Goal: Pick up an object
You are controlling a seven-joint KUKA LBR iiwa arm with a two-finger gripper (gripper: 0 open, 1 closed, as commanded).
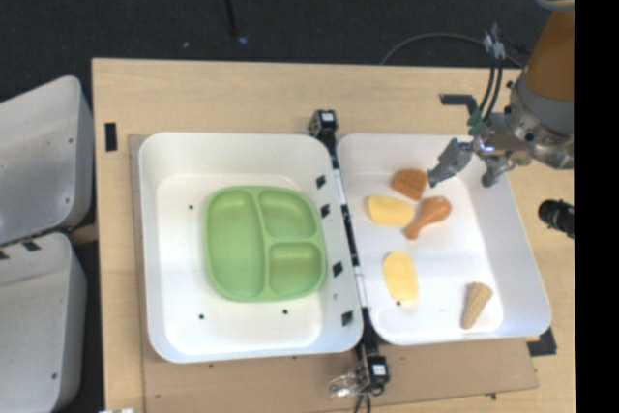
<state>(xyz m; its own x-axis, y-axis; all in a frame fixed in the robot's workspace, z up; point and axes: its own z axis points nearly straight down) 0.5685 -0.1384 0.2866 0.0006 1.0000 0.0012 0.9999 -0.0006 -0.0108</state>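
— Where's the gripper (471,162)?

— Over the right bin (513,247), near its far edge, fingers spread, pinching nothing.

— Closest object?

— The brown piece (410,182) (roundish, no clear long axis), just left of the fingertips, toward the divider.

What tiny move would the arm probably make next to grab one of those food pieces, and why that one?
Probably a short drop and shift toward the brown piece. The gripper hangs open above the right bin's far edge with nothing between its fingers, and that piece lies nearest, just beside the drumstick.
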